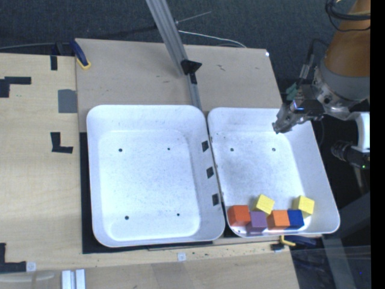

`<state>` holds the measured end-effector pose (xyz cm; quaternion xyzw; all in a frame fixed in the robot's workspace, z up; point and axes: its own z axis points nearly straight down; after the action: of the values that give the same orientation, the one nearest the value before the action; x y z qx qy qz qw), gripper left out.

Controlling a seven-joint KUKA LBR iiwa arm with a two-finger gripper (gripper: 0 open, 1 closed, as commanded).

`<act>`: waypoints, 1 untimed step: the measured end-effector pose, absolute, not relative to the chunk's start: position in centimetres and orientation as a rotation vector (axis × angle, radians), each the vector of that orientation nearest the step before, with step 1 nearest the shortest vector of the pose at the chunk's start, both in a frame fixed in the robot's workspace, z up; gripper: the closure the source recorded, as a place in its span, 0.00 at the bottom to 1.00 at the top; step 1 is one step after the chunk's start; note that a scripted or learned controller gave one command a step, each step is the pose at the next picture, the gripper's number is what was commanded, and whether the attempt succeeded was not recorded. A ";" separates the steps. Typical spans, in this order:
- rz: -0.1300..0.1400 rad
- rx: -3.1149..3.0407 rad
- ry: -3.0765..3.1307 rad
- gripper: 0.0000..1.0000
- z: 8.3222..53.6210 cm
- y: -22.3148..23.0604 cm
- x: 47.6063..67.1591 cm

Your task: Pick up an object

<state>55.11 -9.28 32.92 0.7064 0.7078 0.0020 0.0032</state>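
Overhead, the bench (144, 71) carried two shallow white bins side by side, the left bin (147, 173) and the right bin (271, 167), their inner rims touching along a seam marked by three small dark clips. The arm (349, 47) came in from the right, its orange band sitting high above a grey wrist, and bent down and leftward so that the gripper (281, 125) hung over the right bin's far right corner, just inside the rim. Whether its fingers were apart or together I could not tell (the tip was a dark blur against the white). Nothing showed between them.

A slanted metal pole (171, 35) crossed the bench from the top edge down to the seam between the bins.

The blocks lay bunched along the near wall of the right bin, well apart from the gripper: an orange block (239, 214), a purple block (258, 220), a second orange block (278, 219) and a blue block (295, 218) in a rough row, with a yellow block (264, 203) and another yellow block (305, 205) just behind them. Most of that bin's floor between gripper and blocks lay open.
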 end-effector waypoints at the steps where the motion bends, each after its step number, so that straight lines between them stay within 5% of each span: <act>1: -0.005 2.218 2.233 1.00 28.7 -2.4 52.5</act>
<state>52.48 -2.39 28.67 0.7046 0.7096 -0.0014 -0.0029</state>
